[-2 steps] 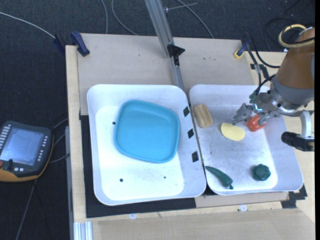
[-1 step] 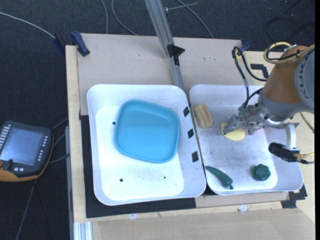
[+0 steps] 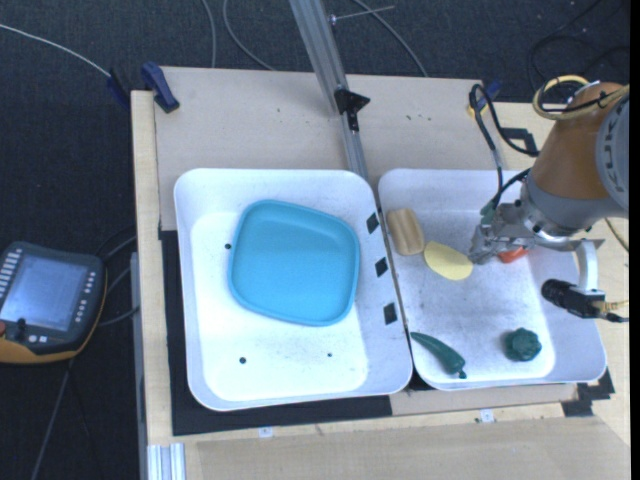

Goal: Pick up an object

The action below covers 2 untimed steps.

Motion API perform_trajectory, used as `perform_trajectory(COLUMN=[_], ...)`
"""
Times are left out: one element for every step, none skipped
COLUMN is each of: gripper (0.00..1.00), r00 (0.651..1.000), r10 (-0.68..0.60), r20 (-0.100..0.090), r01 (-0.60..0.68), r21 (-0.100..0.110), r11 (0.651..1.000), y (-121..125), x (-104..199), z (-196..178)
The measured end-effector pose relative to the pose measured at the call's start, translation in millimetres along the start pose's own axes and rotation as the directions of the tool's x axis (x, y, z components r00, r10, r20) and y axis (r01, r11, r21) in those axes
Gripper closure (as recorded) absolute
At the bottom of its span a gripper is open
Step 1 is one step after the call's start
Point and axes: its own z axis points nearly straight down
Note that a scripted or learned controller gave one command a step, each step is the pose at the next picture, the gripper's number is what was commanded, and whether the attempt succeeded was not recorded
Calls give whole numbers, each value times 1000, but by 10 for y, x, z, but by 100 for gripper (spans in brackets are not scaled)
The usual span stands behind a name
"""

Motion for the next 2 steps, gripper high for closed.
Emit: perform_trajectory(gripper=[100, 100], r00=[1000, 1000], r10=[0, 0], r20=[1, 1], r01=[0, 0], r21=[-2, -2], r11=[1000, 1000], y=[8, 2], x=[55, 68], z=[-440, -865])
